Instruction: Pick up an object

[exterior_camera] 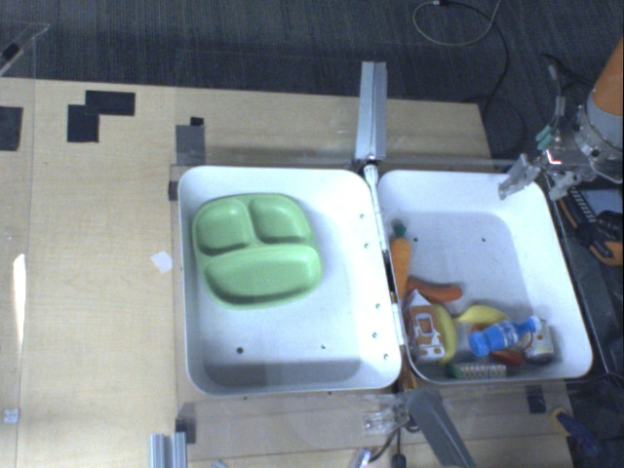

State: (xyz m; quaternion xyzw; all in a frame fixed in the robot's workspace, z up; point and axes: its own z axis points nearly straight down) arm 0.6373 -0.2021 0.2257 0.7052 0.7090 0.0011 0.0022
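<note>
1. Nearest you, at 6 o'clock in the right bin (575, 291), lies a pile of small objects. It includes a blue bottle (502, 338), a yellow banana (478, 315), an orange-and-white carton (421, 328) and a dark bar (476, 370) against the wall.
2. Look to 1 o'clock of that bin for the gripper (522, 175), which sits over the rim. You cannot tell whether it is open or closed, and you see nothing held in it.
3. Your bottle lies on its side, long axis roughly 9 to 3 o'clock, well apart from the gripper.
4. Your carrot (400, 261) lies along the bin's 9 o'clock wall, with its long axis 12 to 6 and its green end at 12.
5. A red piece (439, 290) lies just beside the carrot's lower end.
6. At 9 o'clock, the left bin (292, 359) holds a green divided plate (258, 248).
</note>
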